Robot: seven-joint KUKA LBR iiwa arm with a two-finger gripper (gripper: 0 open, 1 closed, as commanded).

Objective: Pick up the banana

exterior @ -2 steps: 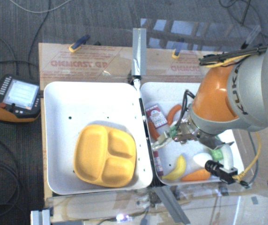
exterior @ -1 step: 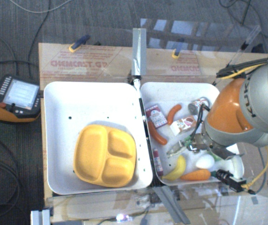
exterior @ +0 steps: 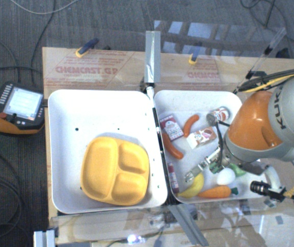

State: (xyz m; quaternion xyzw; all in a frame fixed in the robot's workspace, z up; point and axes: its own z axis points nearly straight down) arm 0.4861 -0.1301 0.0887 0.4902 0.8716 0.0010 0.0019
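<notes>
The hand [exterior: 192,176] is hovering right over the banana [exterior: 194,186], which is lying in the right bin's [exterior: 198,98] front edge beside the carrot [exterior: 215,192]. Honestly can't tell if it's open or closed; it's probably lining up a grab.

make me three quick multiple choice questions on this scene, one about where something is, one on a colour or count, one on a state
1. Where does the banana lie?
A. in the right bin, near its front edge
B. in the left bin
C. on the floor

2. What colour is the divided tray in the left bin?
A. blue
B. yellow
C. green

3. How does the pincer stand to the banana?
A. carrying it over the left bin
B. far away outside the bins
C. low in the right bin, just above it

Answers: 1 A, it lies beside the carrot; 2 B, the tray is plainly yellow; 3 C, the pincer tip sits right over the banana.
</notes>
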